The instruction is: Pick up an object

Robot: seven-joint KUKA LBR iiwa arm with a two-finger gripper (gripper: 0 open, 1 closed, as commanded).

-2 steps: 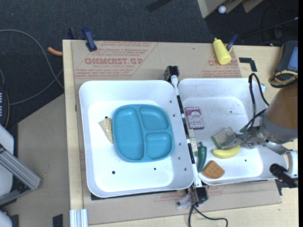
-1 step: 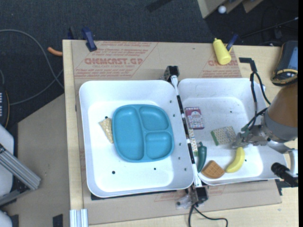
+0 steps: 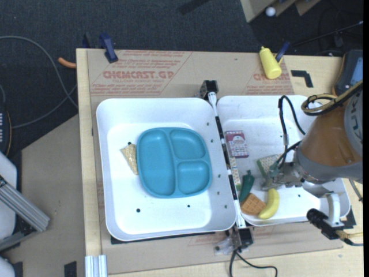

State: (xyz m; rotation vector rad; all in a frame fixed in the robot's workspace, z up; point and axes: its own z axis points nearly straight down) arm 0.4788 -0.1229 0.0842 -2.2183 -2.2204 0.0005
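Gripper (image 3: 275,176) low in right bin (image 3: 253,111), finger state can't tell. One banana (image 3: 269,203), long axis near-vertical, tilted right. One blue plate (image 3: 173,161) in left bin (image 3: 115,154).

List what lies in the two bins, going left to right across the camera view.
Tan sponge piece → blue divided plate → pink card packet → green marker → yellow banana → gripper.

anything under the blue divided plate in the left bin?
A tan textured piece sticks out from under the blue divided plate's left edge. How far it extends underneath is hidden by the plate.
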